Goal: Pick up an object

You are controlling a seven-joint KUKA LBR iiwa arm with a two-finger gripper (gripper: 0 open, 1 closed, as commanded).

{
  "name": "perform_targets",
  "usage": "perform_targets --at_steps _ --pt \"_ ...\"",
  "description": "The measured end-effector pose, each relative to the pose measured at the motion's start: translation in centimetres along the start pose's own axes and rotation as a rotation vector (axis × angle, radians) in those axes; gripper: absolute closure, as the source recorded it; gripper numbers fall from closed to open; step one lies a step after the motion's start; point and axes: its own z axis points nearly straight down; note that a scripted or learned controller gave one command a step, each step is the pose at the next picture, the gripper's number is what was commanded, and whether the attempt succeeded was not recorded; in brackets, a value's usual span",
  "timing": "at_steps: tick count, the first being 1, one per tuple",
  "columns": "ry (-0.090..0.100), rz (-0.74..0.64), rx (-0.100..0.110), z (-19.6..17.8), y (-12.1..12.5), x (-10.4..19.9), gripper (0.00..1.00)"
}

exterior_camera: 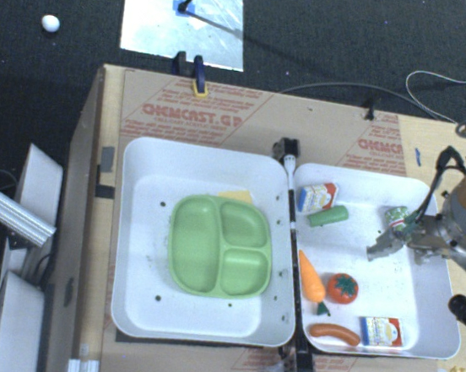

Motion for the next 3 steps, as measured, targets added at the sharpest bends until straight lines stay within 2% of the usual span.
perform_targets --at_steps 1,2,3 --pt "-0.001 0.002 -0.001 13.4 5.0 -2.7 0.00" --pt "-0.001 -0.001 -0.002 13.3 11.8 -2.3 0.00" --pt "-0.002 -0.002 0.009 13.4 15.4 0.1 0.00"
